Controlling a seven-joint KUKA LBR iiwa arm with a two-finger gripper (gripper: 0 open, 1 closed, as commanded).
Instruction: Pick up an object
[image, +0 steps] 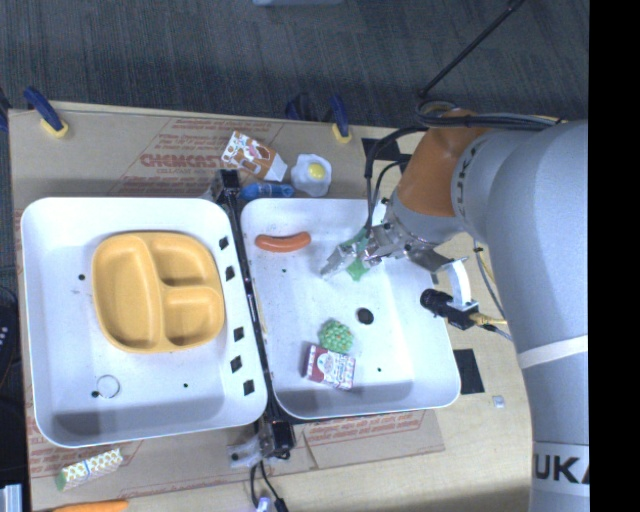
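Two white bins (40, 300) are sitting on a tan cardboard surface (150, 150) printed in red. A yellow divided tray (158, 290) is showing in the left one. An orange-brown sausage (283, 241), a green ball (336, 335) and a red-and-white packet (329, 366) are lying in the right.

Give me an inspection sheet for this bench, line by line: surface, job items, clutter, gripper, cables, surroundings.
Surface: cardboard-covered bench bearing left bin and right bin.
Job's things: in right bin, hot dog, green ball, red packet, small dark disc; in left bin, yellow divided tray.
Clutter: carton, yellow cup, blue item behind the bins; wrapper at front left.
Gripper: gripper low in right bin, something green at its tip; grasp unclear.
Cables: black cable above the arm.
Surroundings: blue clamps; dark floor.
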